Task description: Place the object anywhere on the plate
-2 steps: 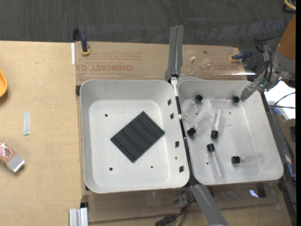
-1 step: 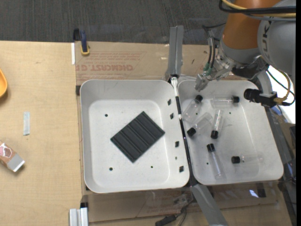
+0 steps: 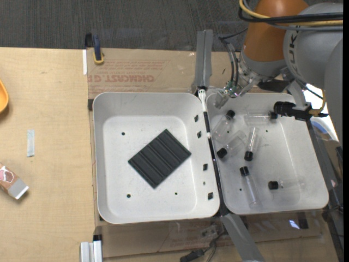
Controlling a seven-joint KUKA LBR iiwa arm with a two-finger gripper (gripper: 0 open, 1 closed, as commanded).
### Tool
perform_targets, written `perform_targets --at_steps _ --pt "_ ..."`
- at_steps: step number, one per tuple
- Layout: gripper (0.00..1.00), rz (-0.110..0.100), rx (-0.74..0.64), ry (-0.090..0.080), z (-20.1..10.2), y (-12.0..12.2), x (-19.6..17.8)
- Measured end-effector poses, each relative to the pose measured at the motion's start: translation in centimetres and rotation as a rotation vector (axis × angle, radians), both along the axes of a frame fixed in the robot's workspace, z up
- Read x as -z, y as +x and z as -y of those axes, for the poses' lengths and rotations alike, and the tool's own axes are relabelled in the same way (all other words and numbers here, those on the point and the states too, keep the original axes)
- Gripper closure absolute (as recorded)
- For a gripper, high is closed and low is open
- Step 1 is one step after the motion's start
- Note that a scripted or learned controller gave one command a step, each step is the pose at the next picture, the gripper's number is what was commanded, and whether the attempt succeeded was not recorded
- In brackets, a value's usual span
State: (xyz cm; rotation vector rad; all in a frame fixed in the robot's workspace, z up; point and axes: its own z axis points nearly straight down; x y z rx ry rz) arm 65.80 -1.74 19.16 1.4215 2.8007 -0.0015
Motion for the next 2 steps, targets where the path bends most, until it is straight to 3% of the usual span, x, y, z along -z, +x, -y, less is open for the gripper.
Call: perform_targets --at_steps 1,2 --pt "1.0 0.0 -0.157 0.0 -3.7 -4.4 -2.8" --pt "1.0 -0.001 -0.458 0.001 -10.8 -8.2 -5.0"
